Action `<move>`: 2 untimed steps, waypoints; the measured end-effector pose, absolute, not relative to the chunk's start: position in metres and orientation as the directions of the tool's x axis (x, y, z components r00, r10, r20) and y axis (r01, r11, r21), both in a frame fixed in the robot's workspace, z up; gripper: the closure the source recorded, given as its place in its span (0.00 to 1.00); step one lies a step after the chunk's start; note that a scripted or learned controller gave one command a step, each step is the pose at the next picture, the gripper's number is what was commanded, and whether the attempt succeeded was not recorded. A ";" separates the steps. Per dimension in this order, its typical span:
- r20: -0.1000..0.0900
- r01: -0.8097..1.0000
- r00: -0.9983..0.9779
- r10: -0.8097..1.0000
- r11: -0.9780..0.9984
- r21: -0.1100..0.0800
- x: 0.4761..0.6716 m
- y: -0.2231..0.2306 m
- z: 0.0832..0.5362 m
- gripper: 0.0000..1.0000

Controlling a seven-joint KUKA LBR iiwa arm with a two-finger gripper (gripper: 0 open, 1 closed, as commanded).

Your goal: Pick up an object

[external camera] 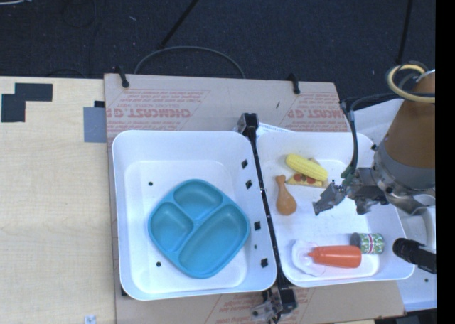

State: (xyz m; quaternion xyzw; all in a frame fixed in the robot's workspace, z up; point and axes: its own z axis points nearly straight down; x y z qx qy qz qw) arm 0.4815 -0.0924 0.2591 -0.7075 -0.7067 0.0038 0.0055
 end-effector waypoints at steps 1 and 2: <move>0.001 1.000 0.000 1.000 0.000 -0.004 0.483 -0.093 0.264 0.00; 0.002 1.000 0.000 1.000 0.000 -0.008 0.480 -0.090 0.220 0.00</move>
